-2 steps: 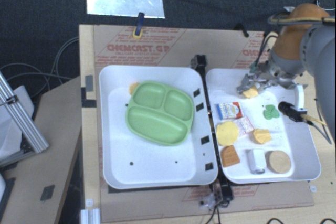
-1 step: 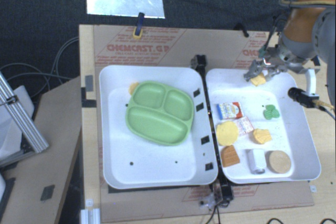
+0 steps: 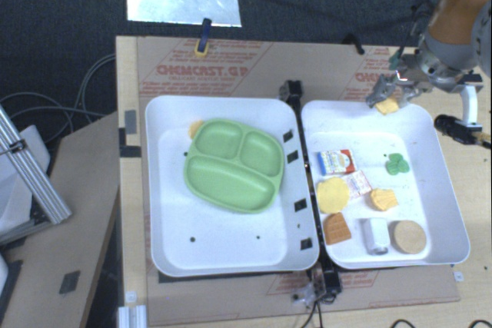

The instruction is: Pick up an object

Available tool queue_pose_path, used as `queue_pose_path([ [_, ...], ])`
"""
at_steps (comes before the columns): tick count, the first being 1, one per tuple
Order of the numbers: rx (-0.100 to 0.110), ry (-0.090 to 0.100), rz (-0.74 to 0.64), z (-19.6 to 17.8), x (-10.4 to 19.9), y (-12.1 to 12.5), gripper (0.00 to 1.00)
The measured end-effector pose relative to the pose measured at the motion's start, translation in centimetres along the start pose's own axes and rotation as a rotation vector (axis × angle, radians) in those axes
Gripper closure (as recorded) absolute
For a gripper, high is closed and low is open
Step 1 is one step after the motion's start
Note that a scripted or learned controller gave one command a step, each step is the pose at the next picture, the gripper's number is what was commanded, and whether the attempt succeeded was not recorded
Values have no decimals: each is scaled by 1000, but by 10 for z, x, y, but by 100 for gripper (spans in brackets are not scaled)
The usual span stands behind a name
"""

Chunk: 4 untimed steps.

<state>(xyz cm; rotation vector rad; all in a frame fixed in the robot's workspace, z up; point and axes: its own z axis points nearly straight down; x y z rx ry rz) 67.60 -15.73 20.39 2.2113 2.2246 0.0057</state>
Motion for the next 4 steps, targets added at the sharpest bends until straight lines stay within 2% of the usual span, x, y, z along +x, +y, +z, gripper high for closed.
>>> queue_pose_path([
  [1, 1, 0, 0, -23, 0, 1, 100],
  [2, 4, 3, -4, -19, 63, -3, 100],
  [3, 4, 2, -3, -24, 106, -12, 100],
  [4, 4, 3, -5, -30, 163, -15, 100],
])
